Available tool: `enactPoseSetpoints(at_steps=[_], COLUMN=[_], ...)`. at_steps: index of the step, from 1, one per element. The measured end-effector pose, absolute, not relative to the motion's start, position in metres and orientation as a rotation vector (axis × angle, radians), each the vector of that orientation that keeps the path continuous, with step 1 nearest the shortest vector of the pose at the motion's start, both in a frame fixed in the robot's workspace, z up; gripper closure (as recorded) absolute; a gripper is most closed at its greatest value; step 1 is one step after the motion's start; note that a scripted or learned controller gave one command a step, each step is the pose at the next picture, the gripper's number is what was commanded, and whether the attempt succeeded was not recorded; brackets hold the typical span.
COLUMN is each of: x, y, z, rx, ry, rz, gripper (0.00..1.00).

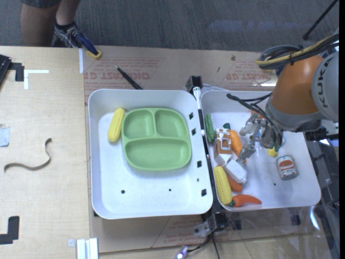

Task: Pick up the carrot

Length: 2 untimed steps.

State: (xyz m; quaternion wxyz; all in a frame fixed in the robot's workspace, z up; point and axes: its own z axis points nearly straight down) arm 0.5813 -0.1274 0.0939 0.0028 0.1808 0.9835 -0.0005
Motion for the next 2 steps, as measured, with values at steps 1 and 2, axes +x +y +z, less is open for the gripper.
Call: enactPoseSetpoints(at_steps=[1,2], x=[0.594,0.595], y=[-0.117,-0.117], z=[0.093,0.103], rx=[1.107,1.101], ry=[2.935,2.933], rz=[-0.002,-0.006], gripper=[0.00,1.00])
